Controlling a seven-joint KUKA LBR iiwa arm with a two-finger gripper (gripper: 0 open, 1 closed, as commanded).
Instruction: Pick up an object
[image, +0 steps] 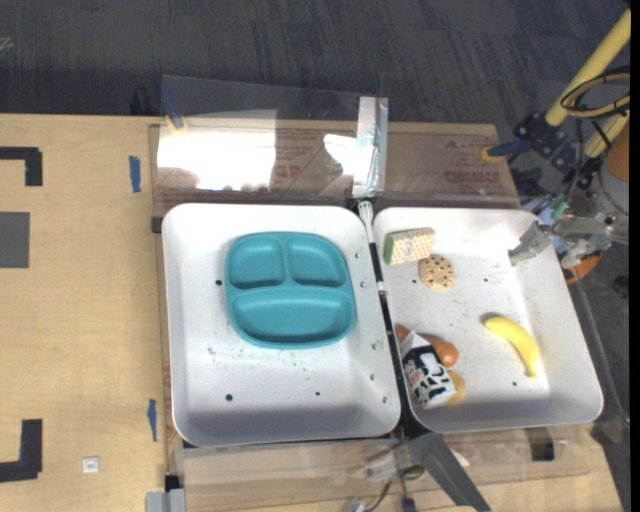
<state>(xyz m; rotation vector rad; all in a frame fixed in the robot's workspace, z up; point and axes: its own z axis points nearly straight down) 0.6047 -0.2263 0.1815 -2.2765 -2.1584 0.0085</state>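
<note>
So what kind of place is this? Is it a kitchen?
Probably not a kitchen: it looks like a robot test bench in a lab. Two white bins sit side by side on a taped wooden bench, with toy-like food such as a banana, and cables hang nearby.

Plenty of room in the middle of my right bin (560, 395), that whole white patch is bare. Clutter sits along its left side: a wafer (410, 244) and cookie (436, 270) up top, then a black-and-white carton (428, 377) jammed against the wall lower down with orange bits beside it. The banana (514, 343) lies alone, open all round. In the left bin (200, 400), a teal tray (290, 290) hogs the centre, so only the margins stay free.
</note>
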